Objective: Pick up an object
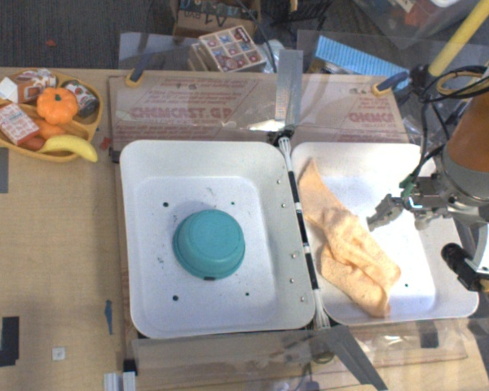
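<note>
**Gripper low over the right bin, beside the cloth**

We see the gripper [385, 215] at about three o'clock in the camera view, reaching in from the right edge over the right bin [440, 300]. Its grey fingers [381, 216] point toward nine o'clock and appear slightly apart, with nothing between them. The fingertips sit just beside the upper right edge of the cloth [350, 251]; we cannot tell whether they touch it. Behind the gripper, the arm [473, 149] shows its orange band at the frame's right side, with dark cables looping above it.

The cloth — a crumpled peach-yellow towel — lies in the right bin, running from the bin's eleven o'clock corner down toward six o'clock, bunched thickest at its lower end. It hugs the left half of that bin, close to the divider between the two bins.

In the left bin [147, 177] a teal bowl [209, 243] rests upside down, a little below the bin's centre, well apart from the gripper.

Off the bins, at ten o'clock in the frame, a yellow dish [8, 133] on the bench holds toy food — an orange pumpkin [57, 105] and a banana [70, 146] at its lower rim.
</note>
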Robot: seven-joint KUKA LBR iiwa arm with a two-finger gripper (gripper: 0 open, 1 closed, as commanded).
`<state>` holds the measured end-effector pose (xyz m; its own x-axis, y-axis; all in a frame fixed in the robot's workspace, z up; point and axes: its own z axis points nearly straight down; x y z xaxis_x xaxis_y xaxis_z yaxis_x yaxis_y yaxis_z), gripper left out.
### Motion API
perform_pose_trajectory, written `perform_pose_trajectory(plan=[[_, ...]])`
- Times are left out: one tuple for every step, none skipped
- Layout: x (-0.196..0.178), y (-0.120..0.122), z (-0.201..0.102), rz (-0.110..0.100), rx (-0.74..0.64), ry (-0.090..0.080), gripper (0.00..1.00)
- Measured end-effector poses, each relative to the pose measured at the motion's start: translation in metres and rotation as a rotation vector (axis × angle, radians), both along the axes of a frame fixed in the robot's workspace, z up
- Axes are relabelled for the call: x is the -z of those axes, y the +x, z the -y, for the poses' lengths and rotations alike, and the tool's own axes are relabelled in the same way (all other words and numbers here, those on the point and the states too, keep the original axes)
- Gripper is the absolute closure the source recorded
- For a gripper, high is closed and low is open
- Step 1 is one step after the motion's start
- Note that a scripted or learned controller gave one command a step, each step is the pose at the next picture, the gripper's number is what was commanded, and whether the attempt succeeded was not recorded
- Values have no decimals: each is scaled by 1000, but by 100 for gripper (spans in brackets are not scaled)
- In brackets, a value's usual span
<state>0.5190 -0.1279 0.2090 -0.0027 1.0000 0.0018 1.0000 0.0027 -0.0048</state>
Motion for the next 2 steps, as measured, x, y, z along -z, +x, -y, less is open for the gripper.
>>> perform_pose_trajectory(plan=[[37, -5, -23, 0, 12, -1, 0], [118, 50, -21, 13, -190, -1, 0]])
